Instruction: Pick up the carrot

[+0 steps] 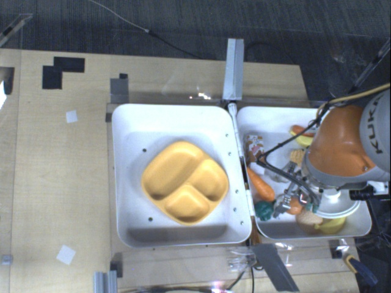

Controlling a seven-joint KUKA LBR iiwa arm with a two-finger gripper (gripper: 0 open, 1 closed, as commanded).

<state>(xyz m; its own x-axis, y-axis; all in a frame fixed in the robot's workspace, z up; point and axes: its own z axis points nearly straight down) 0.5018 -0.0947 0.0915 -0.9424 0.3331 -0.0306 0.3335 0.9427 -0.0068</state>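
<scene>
A pale wooden bench fills most of the frame, with dark carpet along the top edge. Two shallow white bins sit side by side on it, right of centre. The left bin holds a yellow divided plate with three compartments, lying near its middle. The right bin holds a small heap of things along its left wall and lower part: the carrot, orange and lying at a slant beside the left wall; a teal item just below the carrot; a small packet above it; a yellow item at the lower right. The grey arm with its orange band reaches in from the right, over the right bin. The gripper hangs low just right of the carrot; whether it is parted or closed cannot be told.
</scene>
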